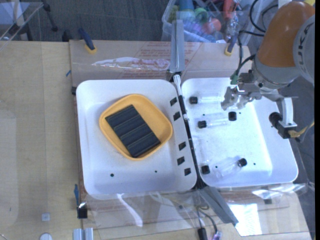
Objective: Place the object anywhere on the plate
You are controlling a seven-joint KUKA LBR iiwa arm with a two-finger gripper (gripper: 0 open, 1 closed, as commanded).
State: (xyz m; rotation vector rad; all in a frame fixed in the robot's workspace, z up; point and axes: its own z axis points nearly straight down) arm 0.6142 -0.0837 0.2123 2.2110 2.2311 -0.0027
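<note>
A yellow square plate [108, 115] lies tilted in the left white bin [100, 176]. A dark grey ribbed rectangular block [134, 130] lies flat on the plate, covering most of its middle. My gripper [234, 100] hangs over the back part of the right bin [272, 156], well to the right of the plate and apart from the block. I see nothing between its metal tips.
Several clear vials with black caps lie in the right bin, one [212, 123] just below my gripper and another [231, 165] near the front. A divider with black clips [180, 131] separates the bins. A clear box of coloured toys [210, 9] stands behind.
</note>
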